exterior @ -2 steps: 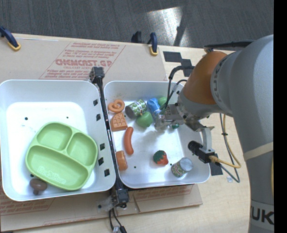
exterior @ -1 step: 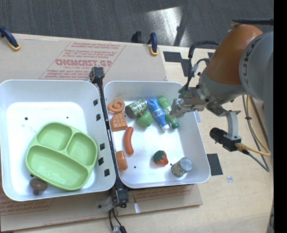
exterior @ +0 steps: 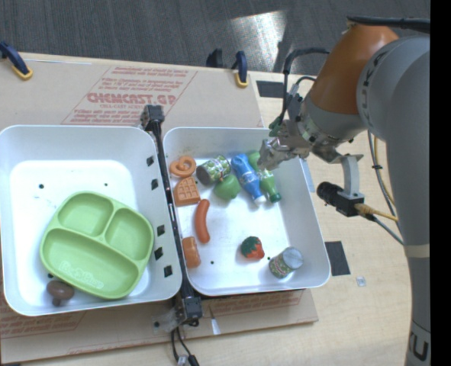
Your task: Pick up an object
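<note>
The right bin [exterior: 305,204] holds several toy foods: a blue bottle [exterior: 247,176], a green bottle [exterior: 268,184], a green round piece [exterior: 227,187], a small can [exterior: 214,169], an orange pretzel [exterior: 183,166], a waffle [exterior: 186,192], a hot dog [exterior: 202,220], an orange piece [exterior: 191,252], a strawberry [exterior: 252,248] and a tin can [exterior: 285,263]. My gripper [exterior: 273,153] hangs over the bin's far right corner, just above the green and blue bottles. Nothing shows between its fingers.
The left bin [exterior: 11,158] holds a green divided plate [exterior: 97,244] and a small brown object [exterior: 59,291] at its front left corner. Clamps [exterior: 240,69] pin the cardboard sheet behind the bins. A black divider clip [exterior: 153,117] sits between the bins.
</note>
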Controlling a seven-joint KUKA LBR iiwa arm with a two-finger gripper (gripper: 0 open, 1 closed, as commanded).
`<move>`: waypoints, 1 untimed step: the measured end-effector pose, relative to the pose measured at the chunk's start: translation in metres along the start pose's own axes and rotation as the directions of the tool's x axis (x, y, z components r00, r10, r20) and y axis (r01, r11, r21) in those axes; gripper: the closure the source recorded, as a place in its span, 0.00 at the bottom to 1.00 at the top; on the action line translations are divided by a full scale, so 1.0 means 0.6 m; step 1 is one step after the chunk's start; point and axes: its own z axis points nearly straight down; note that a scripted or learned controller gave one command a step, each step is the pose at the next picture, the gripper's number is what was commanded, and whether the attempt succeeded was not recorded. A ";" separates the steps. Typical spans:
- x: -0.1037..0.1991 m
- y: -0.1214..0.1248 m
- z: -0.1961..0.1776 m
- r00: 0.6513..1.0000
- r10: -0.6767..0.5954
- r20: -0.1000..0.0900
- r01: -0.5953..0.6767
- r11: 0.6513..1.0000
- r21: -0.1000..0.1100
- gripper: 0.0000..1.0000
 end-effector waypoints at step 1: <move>-0.018 -0.084 -0.016 1.000 0.001 0.001 -0.001 1.000 0.000 1.00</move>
